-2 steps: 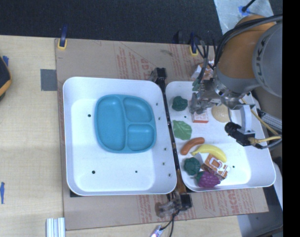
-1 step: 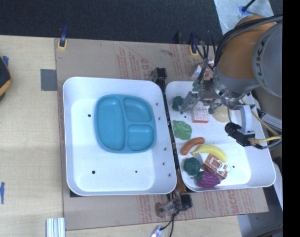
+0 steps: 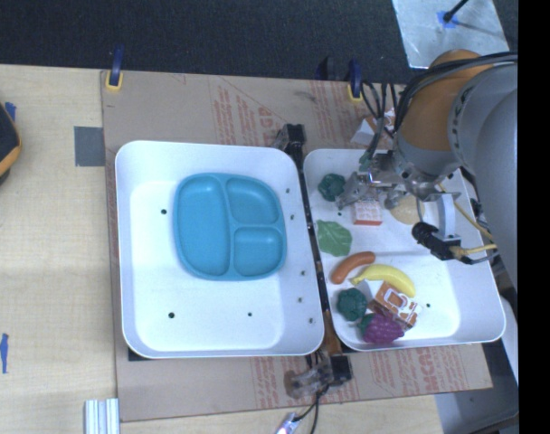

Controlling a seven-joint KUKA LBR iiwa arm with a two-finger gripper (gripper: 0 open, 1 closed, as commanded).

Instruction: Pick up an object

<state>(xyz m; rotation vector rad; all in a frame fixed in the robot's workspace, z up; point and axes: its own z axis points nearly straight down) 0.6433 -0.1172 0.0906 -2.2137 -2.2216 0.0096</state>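
Gripper [image 3: 370,186] low in upper part of right bin [image 3: 478,319], just above small red-and-white packet [image 3: 368,212]; fingers' state: cannot tell, metal parts blur together.

Judgement: centre over one item, descend straight, avoid dark green piece [image 3: 331,186] beside.

Banana [image 3: 389,277], sausage [image 3: 351,266], grapes [image 3: 382,328] lower, crowded.

Arm [image 3: 456,107] hides bin's upper right corner.

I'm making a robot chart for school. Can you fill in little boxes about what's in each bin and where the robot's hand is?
left bin: a blue divided plate
right bin: banana, sausage, purple grapes, two dark green veggies, a light green leafy piece, small packets
hand: over the back of the right bin, near the red-and-white packet
hand's fingers: too hard to see
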